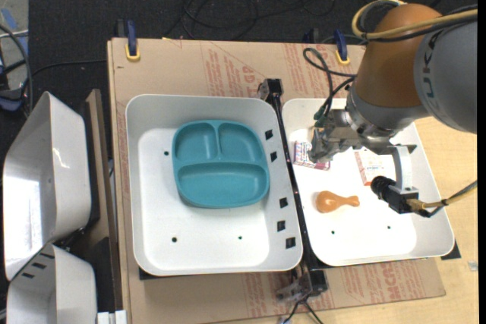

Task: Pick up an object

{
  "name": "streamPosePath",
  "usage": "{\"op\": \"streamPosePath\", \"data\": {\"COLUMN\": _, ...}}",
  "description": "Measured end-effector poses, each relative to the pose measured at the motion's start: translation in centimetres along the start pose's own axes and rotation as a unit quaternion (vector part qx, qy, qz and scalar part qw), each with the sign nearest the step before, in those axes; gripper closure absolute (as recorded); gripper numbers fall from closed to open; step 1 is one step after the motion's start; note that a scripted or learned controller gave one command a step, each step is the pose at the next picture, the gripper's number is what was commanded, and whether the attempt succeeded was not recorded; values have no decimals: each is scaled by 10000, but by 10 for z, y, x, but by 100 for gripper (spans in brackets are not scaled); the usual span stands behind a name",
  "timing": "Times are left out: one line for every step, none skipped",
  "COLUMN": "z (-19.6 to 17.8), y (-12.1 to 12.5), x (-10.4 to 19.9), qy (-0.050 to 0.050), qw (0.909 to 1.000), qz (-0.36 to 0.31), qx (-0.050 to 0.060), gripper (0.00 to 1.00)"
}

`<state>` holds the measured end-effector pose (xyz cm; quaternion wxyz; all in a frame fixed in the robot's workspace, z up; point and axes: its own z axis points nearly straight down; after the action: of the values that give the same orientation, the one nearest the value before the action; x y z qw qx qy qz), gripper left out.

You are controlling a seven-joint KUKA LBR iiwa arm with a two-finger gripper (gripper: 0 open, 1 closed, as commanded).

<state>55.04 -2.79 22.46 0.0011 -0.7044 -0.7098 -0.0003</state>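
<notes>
The gripper [325,142] is descending on the pink packet [305,154] in the right bin [433,243]; finger state unclear; next, closing and lifting.

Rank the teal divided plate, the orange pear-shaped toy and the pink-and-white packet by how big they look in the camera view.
1. Teal divided plate, by far the largest.
2. Orange pear-shaped toy.
3. Pink-and-white packet; the pincer covers part of it, so its ranking below the toy is unsure.
</notes>
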Motion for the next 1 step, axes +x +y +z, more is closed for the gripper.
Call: {"op": "streamPosePath", "data": {"z": 1, "y": -1, "x": 55, "qy": -1, "qw": 10000, "qz": -5, "qx": -2, "gripper": 100}}
